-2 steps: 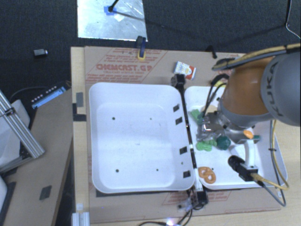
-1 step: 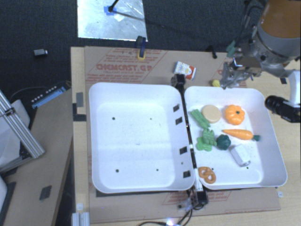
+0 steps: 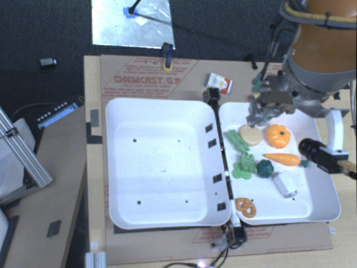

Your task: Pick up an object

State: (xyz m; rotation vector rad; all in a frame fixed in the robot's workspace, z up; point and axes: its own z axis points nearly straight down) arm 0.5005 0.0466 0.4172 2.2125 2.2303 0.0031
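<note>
— Objects, you mean the toy food? It all lies in the right bin (image 3: 321,205). A pale round disc (image 3: 250,135) sits near the top, with an orange pumpkin (image 3: 278,136) just beside it on the right and a carrot (image 3: 283,159) below the pumpkin.

— And the green things?

— A long green pod (image 3: 236,140) lies slantwise by the bin's left wall, touching the disc's left edge as far as I can see. Below it is a leafy green piece (image 3: 244,166), and a dark green lump (image 3: 265,168) sits against that, near the carrot's blunt end. Lower down is a white block (image 3: 285,183), tilted, and a pretzel (image 3: 245,207) rests alone in the bottom left corner.

— Where's the gripper?

— The gripper (image 3: 257,118) hangs over the top of the right bin, directly above the disc, at the end of the arm (image 3: 326,32) coming in from the right. It's a dark, blurred cluster from this angle; I cannot tell whether it is open or closed, and I see nothing held in it.

— What about the other bin?

— The left bin (image 3: 162,110) sits beside the right one, their walls meeting along a dark strip with clips. Both rest on a cardboard sheet (image 3: 150,74) on the desk (image 3: 67,149). A small white and orange carton (image 3: 218,82) lies on the cardboard just above where the bins meet, and a yellow and blue clamp (image 3: 167,56) grips the sheet's far edge.
</note>
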